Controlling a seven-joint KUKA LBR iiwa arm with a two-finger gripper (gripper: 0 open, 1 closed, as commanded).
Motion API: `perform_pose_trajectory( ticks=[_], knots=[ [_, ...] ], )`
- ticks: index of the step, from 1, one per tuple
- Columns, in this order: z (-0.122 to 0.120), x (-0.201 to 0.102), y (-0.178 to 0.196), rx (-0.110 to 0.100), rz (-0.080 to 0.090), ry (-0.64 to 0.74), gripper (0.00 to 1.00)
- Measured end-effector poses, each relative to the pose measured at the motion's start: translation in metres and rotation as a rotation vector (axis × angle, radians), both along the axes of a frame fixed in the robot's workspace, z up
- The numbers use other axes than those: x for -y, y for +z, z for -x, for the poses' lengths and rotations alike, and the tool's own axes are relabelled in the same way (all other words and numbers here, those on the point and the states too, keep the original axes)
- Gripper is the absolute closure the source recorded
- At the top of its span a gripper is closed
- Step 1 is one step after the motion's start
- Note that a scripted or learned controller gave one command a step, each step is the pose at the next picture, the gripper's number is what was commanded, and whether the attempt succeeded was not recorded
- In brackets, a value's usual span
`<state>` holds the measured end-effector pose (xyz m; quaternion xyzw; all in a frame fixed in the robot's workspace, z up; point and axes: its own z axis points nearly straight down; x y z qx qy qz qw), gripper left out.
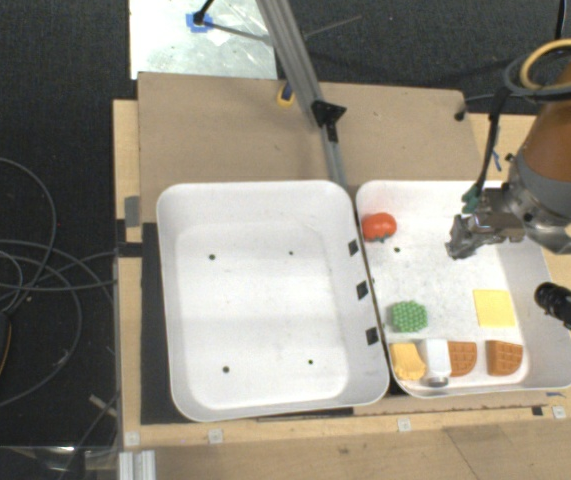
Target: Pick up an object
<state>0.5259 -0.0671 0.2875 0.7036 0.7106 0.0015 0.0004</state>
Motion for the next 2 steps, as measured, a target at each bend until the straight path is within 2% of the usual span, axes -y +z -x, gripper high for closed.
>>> perform_pose_trajectory(
  ticks=[2],
  knots=[
    [-0.012, -0.115, -0.017, -0.001, 0.000, 0.001, 1.00]
  ],
)
